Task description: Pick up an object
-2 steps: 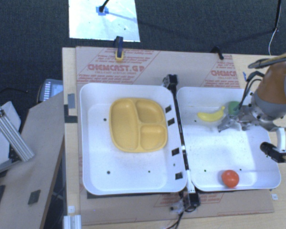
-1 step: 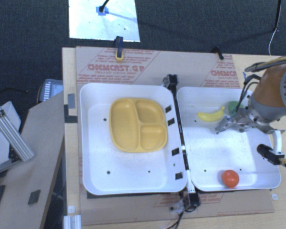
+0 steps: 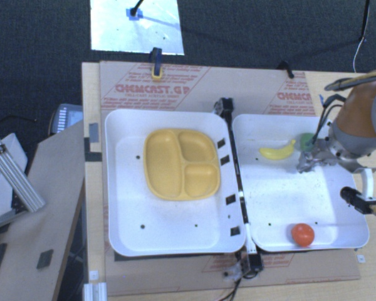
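Left bin [image 3: 122, 231]: a yellow divided tray [image 3: 180, 164] is lying near its centre, flat, well apart from the arm. It is playing no part in the current reach.

Right bin [image 3: 269, 231]: three candidates are lying here. A banana [image 3: 277, 150] is resting in the upper part, its right tip pointing toward the gripper. A green object [image 3: 307, 140], small and partly hidden by the arm, is sitting just beside that tip. A tomato [image 3: 302, 234] is sitting near the front wall, well apart from the others.

Gripper [image 3: 306, 164]: it is hanging low over the upper right of the right bin, just right of the banana's tip and just below the green object. Whether it is open or closed cannot be told at this resolution, and nothing can be seen held.

Risks, as judged:
- The gripper is standing between two objects rather than squarely over either. A descent here is likely closing on bare floor.
- If it is aiming for the banana, it is meeting the narrow end; the curved fruit is liable to pivot or slip out.
- The green object is crowding the approach and could be nudged toward the wall, or jam against a finger.
- The tomato, being round, is liable to roll if touched off-centre.
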